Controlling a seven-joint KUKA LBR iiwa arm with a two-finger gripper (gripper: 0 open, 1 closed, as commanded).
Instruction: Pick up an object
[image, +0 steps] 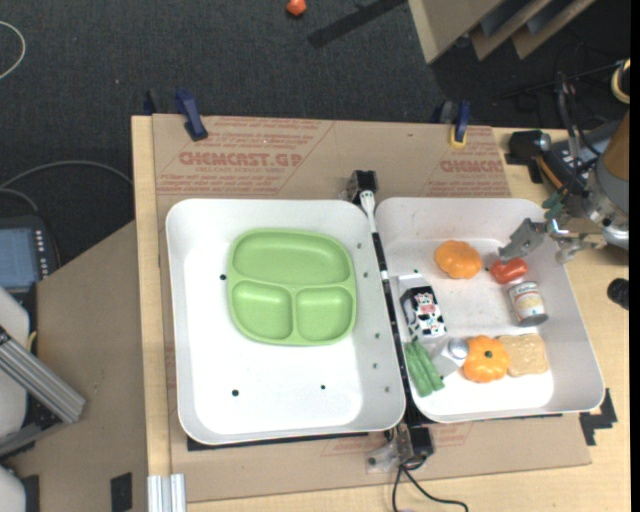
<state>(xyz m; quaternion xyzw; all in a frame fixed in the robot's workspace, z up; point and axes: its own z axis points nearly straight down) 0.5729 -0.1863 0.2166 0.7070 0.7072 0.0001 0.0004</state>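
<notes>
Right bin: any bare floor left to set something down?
Right bin: bare along the far wall above the orange, and the near right corner past the sponge. The middle is crowded. The left bin is bare around the green tray.

Even, fairly bright overhead light falls on the bench, with no hard glare. The two white bins (200, 330) come close to washing out, yet their rims stay readable. Shadows are soft and short: a thin dark line runs under the bins' near edges, and faint ones sit beside the green tray (292, 286). The dark floor (80, 60) swallows detail. The picture is low in resolution and slightly soft throughout; small labels blur.
</notes>
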